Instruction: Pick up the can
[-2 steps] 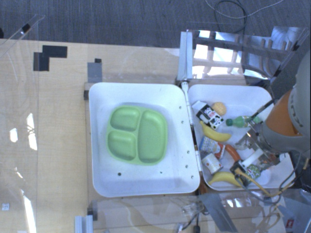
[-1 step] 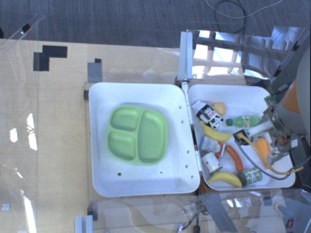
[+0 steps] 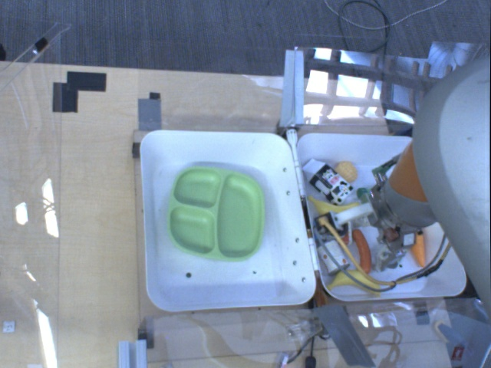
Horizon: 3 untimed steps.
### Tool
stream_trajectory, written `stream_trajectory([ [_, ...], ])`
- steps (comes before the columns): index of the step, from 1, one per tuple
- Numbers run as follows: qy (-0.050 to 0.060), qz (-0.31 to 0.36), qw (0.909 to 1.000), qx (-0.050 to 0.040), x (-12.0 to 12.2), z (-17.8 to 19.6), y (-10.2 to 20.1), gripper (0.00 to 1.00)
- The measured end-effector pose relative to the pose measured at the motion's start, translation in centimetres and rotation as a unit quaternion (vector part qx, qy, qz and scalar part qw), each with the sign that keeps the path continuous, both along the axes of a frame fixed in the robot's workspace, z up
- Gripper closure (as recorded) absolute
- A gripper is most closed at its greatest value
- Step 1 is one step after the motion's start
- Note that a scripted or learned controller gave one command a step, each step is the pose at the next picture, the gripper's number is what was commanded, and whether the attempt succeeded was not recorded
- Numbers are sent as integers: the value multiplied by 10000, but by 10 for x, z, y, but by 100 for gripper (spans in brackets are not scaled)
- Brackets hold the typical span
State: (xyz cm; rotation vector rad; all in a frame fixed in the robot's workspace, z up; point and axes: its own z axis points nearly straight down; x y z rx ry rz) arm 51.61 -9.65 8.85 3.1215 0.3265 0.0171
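Observation:
The can, white with black and red markings, lies on its side at the upper left of the right bin. The grey arm with its orange band comes in from the right and covers much of that bin. Its gripper hangs low over the middle of the bin, below and to the right of the can and apart from it. Nothing is visibly held between its tips.
Around the gripper lie a red sausage, a yellow banana, an orange carrot and a small yellow round item. The left bin holds a green divided plate. A metal frame stands behind the right bin.

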Motion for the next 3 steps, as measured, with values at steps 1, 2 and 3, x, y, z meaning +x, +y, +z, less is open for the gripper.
stream_trajectory([
  [1,44,7,10000,1,79,315,-65,0],
  [2,66,102,9999,6,62,214,-78,0],
  [3,70,206,9998,21,-30,22,-72,0],
])
